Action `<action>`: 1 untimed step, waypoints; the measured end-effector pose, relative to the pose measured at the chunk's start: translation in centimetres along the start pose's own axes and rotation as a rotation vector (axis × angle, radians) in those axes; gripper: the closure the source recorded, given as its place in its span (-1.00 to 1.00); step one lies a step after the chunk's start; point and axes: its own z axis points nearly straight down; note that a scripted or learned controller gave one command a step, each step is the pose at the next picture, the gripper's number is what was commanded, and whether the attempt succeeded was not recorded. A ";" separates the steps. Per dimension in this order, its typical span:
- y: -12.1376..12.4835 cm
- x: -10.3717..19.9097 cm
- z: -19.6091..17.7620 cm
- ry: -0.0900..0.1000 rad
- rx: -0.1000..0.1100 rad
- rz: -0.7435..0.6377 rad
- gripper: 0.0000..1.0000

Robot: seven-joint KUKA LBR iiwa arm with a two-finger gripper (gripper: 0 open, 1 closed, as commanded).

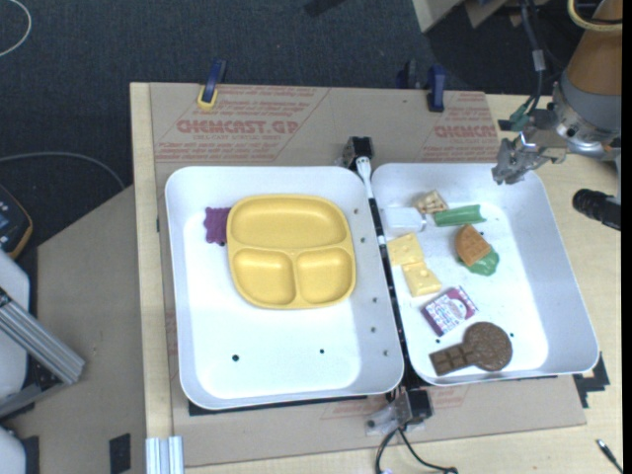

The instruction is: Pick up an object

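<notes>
Over the right bin's [563,265] far corner: gripper [512,166] hanging there, nothing visibly in it.
Can't tell its state tbh. Toy food sits lower in that bin; yellow divided tray [291,250] fills the left bin [197,344].

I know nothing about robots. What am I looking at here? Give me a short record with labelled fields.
setting: bench with two shallow white bins side by side
left bin: yellow divided tray, with a purple item at its left edge
right bin: toy food, including a green stick, an orange and green piece, yellow cheese-like blocks, a purple packet, a brown cookie
arm: grey with an orange band, reaching in from the right
gripper: above the far right corner of the right bin, holding nothing visible
task status: no object picked up yet
</notes>
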 end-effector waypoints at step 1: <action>-4.0 3.7 -0.8 0.005 0.011 -0.002 1.00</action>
